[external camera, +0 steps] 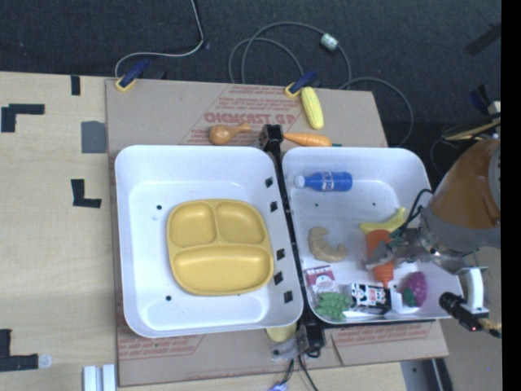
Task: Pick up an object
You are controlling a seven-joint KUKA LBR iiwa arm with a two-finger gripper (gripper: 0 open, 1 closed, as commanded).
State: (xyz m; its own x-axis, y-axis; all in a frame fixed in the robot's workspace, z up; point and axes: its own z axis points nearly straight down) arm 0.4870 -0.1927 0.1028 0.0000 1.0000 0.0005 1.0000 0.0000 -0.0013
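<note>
In the right bin (pixel 407 169), toward its 4 o'clock corner, the gripper (pixel 384 255) sits over an orange toy (pixel 376 241); whether its jaws are open or closed cannot be told. A blue bottle (pixel 326 182) lies at 12 o'clock.

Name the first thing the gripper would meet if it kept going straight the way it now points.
Probably the orange toy: the gripper points left and down into the right bin, right at it. Depth is unclear.
</note>
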